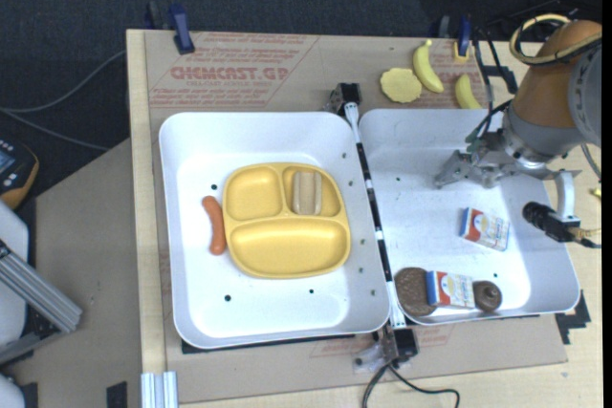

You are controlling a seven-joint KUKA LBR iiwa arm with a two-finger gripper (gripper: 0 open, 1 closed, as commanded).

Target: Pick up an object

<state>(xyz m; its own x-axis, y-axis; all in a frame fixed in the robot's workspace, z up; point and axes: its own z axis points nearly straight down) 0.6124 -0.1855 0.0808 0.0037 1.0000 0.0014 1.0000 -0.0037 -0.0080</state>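
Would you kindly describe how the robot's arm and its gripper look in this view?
The arm is grey with a rounded orange band above the wrist. Black cables run beside it. The gripper is bare grey metal with slim, splayed fingers.

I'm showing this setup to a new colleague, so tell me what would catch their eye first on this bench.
The bright yellow divided plastic plate in the middle of the left white bin stands out most, with an orange toy sausage lying just beside its left edge. In the right white bin, the grey arm's gripper hangs over the upper part, above a small white carton. Yellow toy bananas lie on the board behind the bins.
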